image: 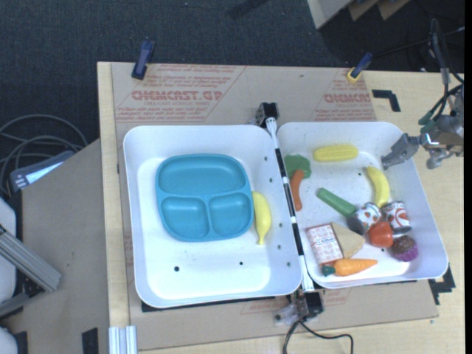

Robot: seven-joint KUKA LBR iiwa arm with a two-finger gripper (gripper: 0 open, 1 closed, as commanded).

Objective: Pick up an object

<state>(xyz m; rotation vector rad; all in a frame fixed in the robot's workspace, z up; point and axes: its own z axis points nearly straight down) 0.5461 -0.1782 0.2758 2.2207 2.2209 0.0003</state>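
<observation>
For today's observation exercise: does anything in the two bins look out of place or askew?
One thing: a yellow banana lies beside the blue divided plate in the left bin, apart from the other toy foods crowded in the right bin. Nothing looks spilled or damaged.

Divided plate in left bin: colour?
Light blue, plain; the divided plate shows clearly in the camera view.

Bench (184,87) (printed brown board) bears 2 white bins (140,198), side by side.

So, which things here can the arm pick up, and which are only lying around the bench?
For the job: hand; corn cob; two bananas; two carrots; green vegetable; small carton; can.

Lying about: blue divided plate; clamps; cables.
</observation>
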